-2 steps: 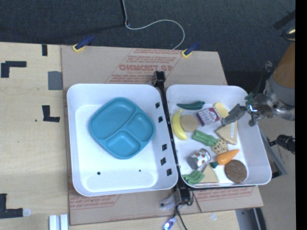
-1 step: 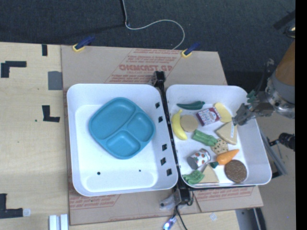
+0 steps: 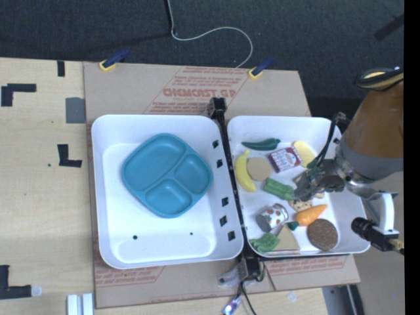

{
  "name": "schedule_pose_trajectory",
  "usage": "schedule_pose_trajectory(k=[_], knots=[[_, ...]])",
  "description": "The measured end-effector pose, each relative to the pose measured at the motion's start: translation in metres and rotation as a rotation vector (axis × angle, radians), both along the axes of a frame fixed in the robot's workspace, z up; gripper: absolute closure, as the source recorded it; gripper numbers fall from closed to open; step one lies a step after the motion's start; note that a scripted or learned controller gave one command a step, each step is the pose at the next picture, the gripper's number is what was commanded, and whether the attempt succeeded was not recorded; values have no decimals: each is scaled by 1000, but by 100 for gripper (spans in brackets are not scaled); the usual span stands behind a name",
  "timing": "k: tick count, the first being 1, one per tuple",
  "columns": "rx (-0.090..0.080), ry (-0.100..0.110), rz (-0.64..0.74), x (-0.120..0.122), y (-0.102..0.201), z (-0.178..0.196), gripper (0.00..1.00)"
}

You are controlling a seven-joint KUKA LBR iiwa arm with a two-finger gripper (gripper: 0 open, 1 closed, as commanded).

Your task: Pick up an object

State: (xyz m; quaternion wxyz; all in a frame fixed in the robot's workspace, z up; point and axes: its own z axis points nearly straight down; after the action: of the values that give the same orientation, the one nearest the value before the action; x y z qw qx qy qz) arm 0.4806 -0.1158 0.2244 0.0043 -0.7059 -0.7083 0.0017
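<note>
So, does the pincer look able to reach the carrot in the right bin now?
Probably yes. The pincer hangs in the right bin just above the carrot, and nothing lies on top of the carrot. The brown round cookie sits close beside it, which may crowd the grasp.

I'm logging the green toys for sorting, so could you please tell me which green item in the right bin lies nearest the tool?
The green cucumber-like piece mid-bin, just left of the tool; the dark green pepper lies by the far wall, the leafy piece by the near wall.

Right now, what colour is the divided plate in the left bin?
The divided plate is light blue, seen best in the camera view from above.
</note>
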Motion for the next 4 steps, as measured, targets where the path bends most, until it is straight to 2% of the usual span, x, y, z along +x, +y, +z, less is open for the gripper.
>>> schedule_pose_trajectory(k=[1, 2, 3, 4], knots=[[-2, -5, 2, 3, 41, 2, 100], [-1, -1, 5, 2, 118, -35, 100], [-3, -14, 4, 65, 156, 9, 100], [-3, -10, -5, 12, 132, 71, 100]])
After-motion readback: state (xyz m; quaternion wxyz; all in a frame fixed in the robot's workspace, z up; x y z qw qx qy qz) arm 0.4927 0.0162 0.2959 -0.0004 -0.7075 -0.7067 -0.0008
